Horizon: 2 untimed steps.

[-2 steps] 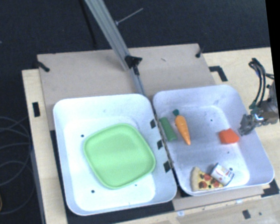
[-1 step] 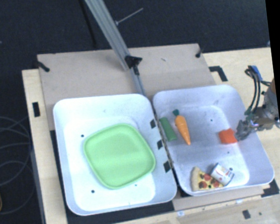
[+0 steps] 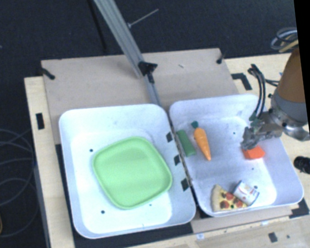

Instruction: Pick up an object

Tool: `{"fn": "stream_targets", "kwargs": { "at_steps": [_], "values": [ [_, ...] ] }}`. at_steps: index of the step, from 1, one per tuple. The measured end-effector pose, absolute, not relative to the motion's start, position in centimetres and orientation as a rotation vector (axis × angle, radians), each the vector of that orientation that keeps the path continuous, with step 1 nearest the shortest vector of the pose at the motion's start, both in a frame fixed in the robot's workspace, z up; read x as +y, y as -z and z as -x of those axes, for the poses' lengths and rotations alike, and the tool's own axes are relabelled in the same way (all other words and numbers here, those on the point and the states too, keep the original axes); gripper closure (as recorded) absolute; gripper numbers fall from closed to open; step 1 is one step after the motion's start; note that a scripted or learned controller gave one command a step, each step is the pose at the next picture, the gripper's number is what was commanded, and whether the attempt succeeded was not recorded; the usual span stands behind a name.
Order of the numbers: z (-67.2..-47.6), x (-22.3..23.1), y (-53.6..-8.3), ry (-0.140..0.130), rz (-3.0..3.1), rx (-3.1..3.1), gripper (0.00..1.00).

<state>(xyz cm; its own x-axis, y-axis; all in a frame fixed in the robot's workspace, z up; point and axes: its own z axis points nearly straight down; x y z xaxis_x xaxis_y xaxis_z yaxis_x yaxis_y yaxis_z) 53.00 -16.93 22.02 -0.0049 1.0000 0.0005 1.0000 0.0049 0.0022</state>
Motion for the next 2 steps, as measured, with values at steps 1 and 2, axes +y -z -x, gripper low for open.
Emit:
{"fn": "stream_targets", "kwargs": {
  "at_steps": [1, 2],
  "values": [
    [-53.6, -12.8, -22.5, -0.002, -2.217, 2.225, 1.00],
    [-54.2, -7.6, -23.9, -0.003, -2.216, 2.226, 1.00]
  ]
}}
